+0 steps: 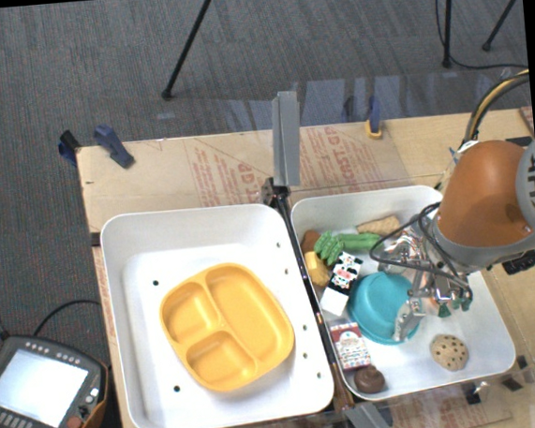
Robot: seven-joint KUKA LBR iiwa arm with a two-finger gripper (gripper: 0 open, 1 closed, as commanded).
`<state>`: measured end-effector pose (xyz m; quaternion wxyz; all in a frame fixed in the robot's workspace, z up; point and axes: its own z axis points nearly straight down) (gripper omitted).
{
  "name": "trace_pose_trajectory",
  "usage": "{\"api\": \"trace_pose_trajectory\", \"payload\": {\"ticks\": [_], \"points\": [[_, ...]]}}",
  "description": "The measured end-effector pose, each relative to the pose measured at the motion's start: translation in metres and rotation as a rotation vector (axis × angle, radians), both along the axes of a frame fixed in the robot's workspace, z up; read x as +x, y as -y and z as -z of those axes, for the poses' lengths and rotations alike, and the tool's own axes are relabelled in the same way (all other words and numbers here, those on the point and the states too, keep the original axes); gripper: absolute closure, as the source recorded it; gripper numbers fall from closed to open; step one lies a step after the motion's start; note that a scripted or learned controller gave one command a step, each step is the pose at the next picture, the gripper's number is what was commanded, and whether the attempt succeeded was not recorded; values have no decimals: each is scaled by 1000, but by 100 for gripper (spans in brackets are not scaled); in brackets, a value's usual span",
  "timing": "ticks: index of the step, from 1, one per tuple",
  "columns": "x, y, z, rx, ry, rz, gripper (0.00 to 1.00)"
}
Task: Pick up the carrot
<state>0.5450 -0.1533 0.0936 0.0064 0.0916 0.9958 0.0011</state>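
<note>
The carrot (310, 242) lies in the right bin (493, 351) at its far left, against the divider. Its brownish-orange body points left and its green leafy top (344, 244) spreads to the right. My gripper (420, 312) hangs below the orange wrist band, over the right rim of a blue bowl (378, 307) in the middle of that bin. It is well to the right of the carrot and nearer the front, apart from it. Cables and the wrist hide much of the gripper.
Around the carrot lie a yellow piece (319, 269), a black-and-white carton (342, 281) and a tan cracker (378, 227). A red box (349, 343), a brown donut (368, 378) and a cookie (448, 352) sit near the front. The left bin (126, 260) holds a yellow divided plate (226, 326).
</note>
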Motion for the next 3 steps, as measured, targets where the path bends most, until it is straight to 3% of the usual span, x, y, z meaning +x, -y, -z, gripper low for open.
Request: {"api": "trace_pose_trajectory", "payload": {"ticks": [1,2,3], "points": [[-19,-3,0,-2,1,21,0],[-41,43,0,-3,-1,-39,0],[3,41,0,-5,-2,-118,0]]}}
